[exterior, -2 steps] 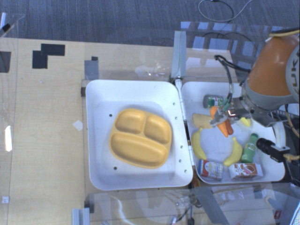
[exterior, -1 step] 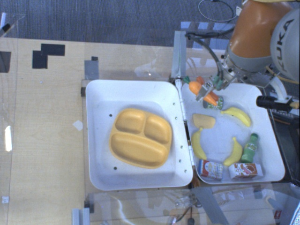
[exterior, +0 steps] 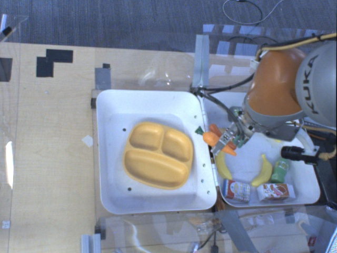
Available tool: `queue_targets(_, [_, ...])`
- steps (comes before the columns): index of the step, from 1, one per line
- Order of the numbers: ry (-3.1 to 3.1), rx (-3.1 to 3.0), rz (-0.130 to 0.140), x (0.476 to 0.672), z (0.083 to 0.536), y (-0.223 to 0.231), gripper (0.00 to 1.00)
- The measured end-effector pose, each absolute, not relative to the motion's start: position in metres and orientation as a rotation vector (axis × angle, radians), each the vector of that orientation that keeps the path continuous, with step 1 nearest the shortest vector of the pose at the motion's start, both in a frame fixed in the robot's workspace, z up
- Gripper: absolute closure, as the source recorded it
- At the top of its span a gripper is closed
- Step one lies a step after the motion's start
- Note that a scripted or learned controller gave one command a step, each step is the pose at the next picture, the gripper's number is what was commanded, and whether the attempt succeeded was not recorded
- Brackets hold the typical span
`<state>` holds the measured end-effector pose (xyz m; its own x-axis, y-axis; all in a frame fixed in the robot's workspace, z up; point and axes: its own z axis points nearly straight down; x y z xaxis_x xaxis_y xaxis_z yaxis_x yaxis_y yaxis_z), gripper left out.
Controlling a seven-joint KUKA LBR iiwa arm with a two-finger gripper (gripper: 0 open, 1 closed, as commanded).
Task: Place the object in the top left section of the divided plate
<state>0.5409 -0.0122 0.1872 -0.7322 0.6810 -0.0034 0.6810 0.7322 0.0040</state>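
A yellow divided plate (exterior: 158,154) lies in the left bin (exterior: 113,194), with two small sections along its far side and one long section near me. An orange toy carrot (exterior: 210,138) with a green tip hangs over the wall between the two bins, right of the plate's top right section. My gripper (exterior: 226,140) reaches in from the right under the orange wrist band and is shut on the carrot's middle, its fingers on either side of it. The carrot's right end pokes out below the fingers.
The right bin (exterior: 310,194) holds two yellow bananas (exterior: 261,172), a green bottle (exterior: 280,171) and two small cartons (exterior: 238,190) along its near edge. The arm's bulk covers the bin's far right part. A black cable runs along the far rim.
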Motion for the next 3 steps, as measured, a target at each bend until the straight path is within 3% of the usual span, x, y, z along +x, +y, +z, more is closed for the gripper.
queue_targets(1, [2.966, 1.021, 0.004, 0.532, 0.185, 0.040, 1.00])
queue_targets(2, [2.991, 0.933, 0.007, 0.592, 0.258, 0.065, 1.00])
queue_targets(3, [2.880, 1.235, 0.008, 0.566, 0.303, 0.080, 1.00])
